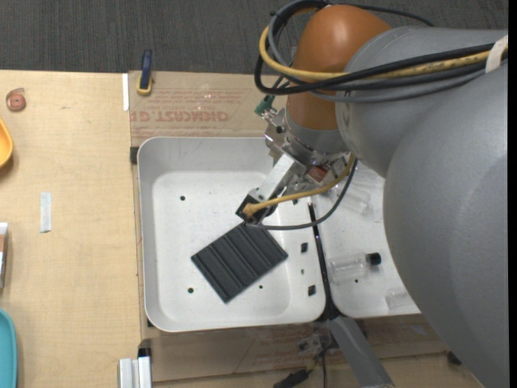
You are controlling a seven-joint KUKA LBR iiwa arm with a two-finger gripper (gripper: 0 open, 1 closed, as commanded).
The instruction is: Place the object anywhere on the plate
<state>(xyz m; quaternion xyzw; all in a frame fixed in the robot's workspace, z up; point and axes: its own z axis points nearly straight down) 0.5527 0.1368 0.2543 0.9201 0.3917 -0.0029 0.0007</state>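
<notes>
A dark grey ridged rectangular plate (239, 262) lies flat and turned at an angle in the left white bin (161, 217), near its front right. A small clear object with a black cap (356, 263) lies in the right bin (363, 297), close to the wall between the bins. My gripper (311, 170) hangs under the orange-banded wrist over that wall, up and right of the plate and behind the clear object. The arm's bulk hides most of it.
The grey arm covers most of the right bin. A second small clear piece (397, 299) lies near that bin's front edge. Cardboard (194, 107) lies behind the bins, with a blue clamp (145, 69) on it. The wooden bench (65, 217) stretches to the left.
</notes>
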